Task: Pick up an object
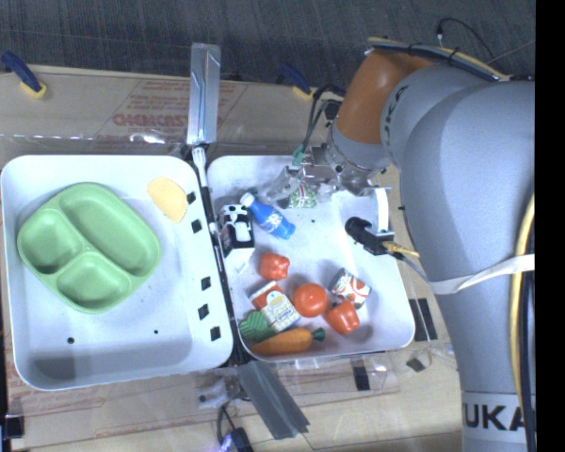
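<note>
**Figure. Tool at the far edge of the right bin, no object taken yet**

Two white bins stand side by side on the tabletop [94, 102]. The left bin [169, 290] carries a green divided plate [87, 245] and, near its far right corner, a yellow piece [168, 198]. The right bin [330, 243] holds every other candidate for the pick, which likely explains why the arm reaches over that bin alone.

A blue bottle [268, 219] lies tilted near the far left corner, just beside a black-and-white item [235, 224] against the left wall. A red pepper [274, 266] sits near the centre. Along the near edge a tomato [310, 299], a printed carton [278, 309], a carrot [282, 342] and a red-and-white pack [348, 288] crowd together, several of them touching.

The tool [301, 188] hangs low over the far edge of the right bin, just beside the cap end of the blue bottle. Glare and clutter obscure it, so whether it is open or closed cannot be told. Nothing is seen gripped in it.

The bottle, nearest and fairly clear of its neighbours, appears the likeliest target. Its round body may roll if pinched off-centre.
</note>
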Robot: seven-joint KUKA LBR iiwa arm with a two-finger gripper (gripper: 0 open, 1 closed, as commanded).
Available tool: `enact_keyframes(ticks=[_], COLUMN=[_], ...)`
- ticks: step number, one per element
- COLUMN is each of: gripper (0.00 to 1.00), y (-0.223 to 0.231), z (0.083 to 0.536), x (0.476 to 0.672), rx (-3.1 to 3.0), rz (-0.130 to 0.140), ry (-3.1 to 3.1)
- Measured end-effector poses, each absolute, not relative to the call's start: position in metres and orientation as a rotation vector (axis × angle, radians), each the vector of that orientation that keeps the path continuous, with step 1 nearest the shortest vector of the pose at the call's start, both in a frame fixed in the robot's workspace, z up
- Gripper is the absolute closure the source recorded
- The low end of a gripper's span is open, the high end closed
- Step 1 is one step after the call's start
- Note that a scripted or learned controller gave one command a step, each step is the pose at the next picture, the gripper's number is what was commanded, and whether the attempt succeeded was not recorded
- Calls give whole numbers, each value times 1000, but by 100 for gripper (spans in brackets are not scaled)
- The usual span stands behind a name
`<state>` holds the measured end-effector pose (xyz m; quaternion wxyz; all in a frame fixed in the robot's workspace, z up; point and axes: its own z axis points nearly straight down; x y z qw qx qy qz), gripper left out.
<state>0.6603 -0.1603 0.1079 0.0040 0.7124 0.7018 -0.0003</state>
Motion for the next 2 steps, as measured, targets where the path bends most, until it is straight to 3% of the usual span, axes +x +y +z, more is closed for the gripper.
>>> enact_keyframes(ticks=[1,2], gripper=[100,100], y=[-162,-110], z=[125,207], x=[662,658], rx=[2226,2332], rz=[-2,1], ry=[2201,2104])
